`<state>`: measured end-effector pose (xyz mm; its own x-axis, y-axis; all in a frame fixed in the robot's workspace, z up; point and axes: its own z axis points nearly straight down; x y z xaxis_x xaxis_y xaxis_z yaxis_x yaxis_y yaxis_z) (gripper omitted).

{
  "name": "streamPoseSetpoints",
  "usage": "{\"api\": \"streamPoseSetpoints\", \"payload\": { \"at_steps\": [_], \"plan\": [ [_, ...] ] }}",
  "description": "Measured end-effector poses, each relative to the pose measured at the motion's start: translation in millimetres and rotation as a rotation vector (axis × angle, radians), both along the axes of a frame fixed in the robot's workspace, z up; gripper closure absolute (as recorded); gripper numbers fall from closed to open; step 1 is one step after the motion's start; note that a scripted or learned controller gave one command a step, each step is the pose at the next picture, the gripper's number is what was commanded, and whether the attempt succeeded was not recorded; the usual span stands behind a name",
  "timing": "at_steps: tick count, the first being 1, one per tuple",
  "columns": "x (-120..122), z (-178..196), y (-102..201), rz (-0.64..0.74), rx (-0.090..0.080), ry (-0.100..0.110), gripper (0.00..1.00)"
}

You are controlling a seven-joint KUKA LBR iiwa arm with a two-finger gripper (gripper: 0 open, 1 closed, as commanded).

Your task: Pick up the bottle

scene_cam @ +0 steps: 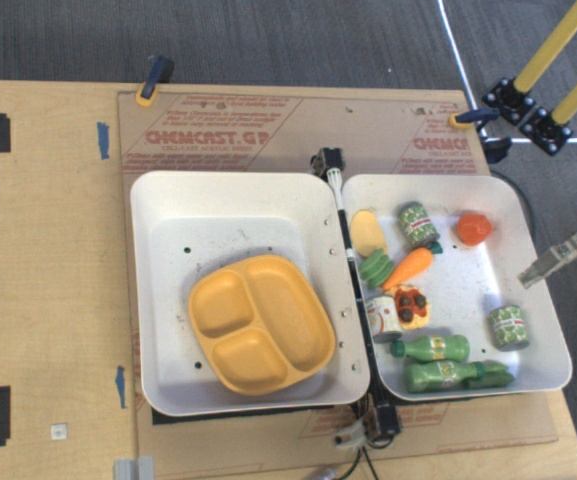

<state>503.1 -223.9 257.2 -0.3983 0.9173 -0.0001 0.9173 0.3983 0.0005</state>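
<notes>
Bottles (453, 373) (two) in right bin (543, 313)

Tool at the table's right edge

The tool (536, 272) reaches in low from the right, a slim grey tip slanting down and leftward, hanging over the right rim of the right-hand bin (528, 208).

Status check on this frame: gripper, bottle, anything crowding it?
Gripper at right bin's right edge, holding nothing. Two green plastic bottles lie side by side at the bin's near wall. White can close by.
</notes>
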Motion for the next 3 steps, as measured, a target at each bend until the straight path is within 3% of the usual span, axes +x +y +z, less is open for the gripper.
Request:
{"api": "streamPoseSetpoints", "payload": {
  "at_steps": [1, 2, 3],
  "plan": [
    [85, 55, 1, 0.020, -0.002, -0.005, 0.00],
    [66, -155, 4, -0.087, 0.001, 0.002, 0.00],
    [29, -45, -1, -0.148, -0.002, -0.004, 0.00]
  ]
}}
